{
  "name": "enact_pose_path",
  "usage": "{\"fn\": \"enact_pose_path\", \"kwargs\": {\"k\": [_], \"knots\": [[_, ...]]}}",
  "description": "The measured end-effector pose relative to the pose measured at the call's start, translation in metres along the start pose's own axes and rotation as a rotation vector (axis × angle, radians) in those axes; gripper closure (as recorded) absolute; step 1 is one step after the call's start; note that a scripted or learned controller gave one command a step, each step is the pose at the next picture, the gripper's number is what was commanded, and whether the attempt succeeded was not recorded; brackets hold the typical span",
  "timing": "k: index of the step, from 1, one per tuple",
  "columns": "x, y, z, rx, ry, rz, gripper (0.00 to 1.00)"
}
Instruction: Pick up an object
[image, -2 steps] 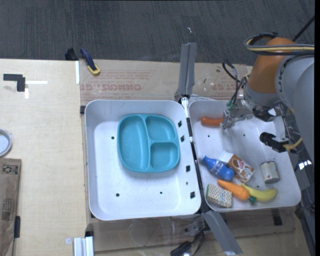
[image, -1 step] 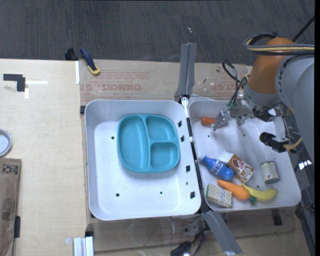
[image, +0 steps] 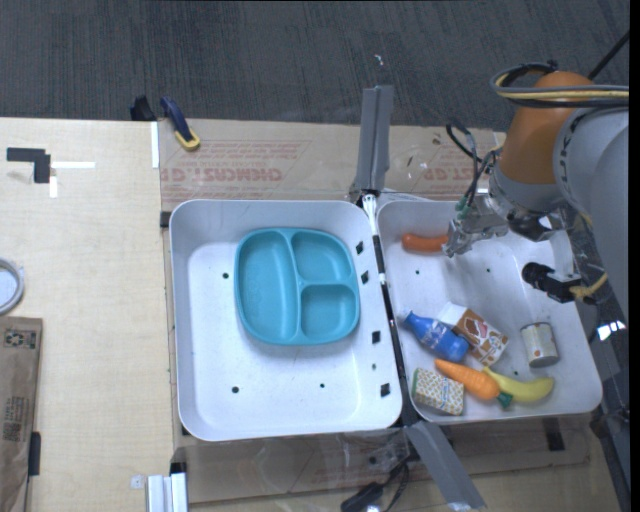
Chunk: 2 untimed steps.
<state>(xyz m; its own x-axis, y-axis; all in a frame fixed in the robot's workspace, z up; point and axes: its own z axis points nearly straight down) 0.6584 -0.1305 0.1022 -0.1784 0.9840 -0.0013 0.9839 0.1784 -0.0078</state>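
Risk lies in the gripper (image: 462, 238) nudging the orange sausage-like piece (image: 424, 242) just beside it against the right bin's wall (image: 392, 262). Whether its jaws are apart, I cannot tell.

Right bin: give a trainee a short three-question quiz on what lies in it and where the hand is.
1. True or false: the blue divided plate lies in the right bin.
2. Which item lies nearest the hand? A) banana B) orange sausage-shaped item C) can
3. Fill in: the carrot lies between the cracker packet and the ____.

Key: 1 false; 2 B; 3 banana.
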Motion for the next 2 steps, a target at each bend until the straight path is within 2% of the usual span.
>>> {"fn": "enact_pose_path", "kwargs": {"k": [1, 2], "knots": [[0.000, 0.000, 0.000, 0.000, 0.000, 0.000, 0.00], [-0.013, -0.004, -0.038, -0.007, 0.000, 0.005, 0.00]]}}
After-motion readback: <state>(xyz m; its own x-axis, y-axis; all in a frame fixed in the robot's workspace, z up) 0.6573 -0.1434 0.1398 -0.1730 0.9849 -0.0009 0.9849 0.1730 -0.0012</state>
